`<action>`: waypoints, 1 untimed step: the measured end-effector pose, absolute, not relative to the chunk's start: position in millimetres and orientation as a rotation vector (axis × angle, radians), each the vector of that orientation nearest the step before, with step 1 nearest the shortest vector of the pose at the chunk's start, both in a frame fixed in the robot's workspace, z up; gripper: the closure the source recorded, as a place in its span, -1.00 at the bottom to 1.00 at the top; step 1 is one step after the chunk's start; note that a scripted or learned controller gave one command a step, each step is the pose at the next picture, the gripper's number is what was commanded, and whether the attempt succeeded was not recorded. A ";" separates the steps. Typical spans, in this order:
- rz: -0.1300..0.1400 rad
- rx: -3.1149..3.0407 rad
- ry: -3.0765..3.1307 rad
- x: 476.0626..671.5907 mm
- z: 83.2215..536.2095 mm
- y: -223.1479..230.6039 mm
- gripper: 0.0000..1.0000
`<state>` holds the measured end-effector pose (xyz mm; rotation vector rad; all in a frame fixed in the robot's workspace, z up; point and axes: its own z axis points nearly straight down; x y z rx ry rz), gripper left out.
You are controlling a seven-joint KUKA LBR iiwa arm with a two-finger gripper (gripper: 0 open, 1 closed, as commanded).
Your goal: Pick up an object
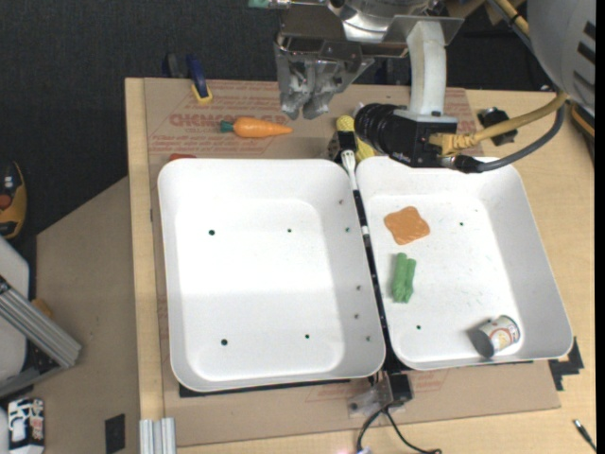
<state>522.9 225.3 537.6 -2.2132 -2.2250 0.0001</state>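
A dark, speckled floor (pixel 66 55), perhaps carpet, fills the upper left around the desk (pixel 113 253), whose pale wood top shows at the left and right edges. A brown cardboard sheet (pixel 217 102) with faint red lettering lies flat on the desk. A ribbed aluminium rail (pixel 33 324) crosses the lower left corner at a slant. Light falls evenly from above, leaving a soft shadow across the upper part of the sheet.

Gripper (pixel 307 91) above carrot (pixel 257 129); behind left bin (pixel 180 253).
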 end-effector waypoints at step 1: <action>0.003 -2.220 -2.222 527.0 535.1 224.6 -1.00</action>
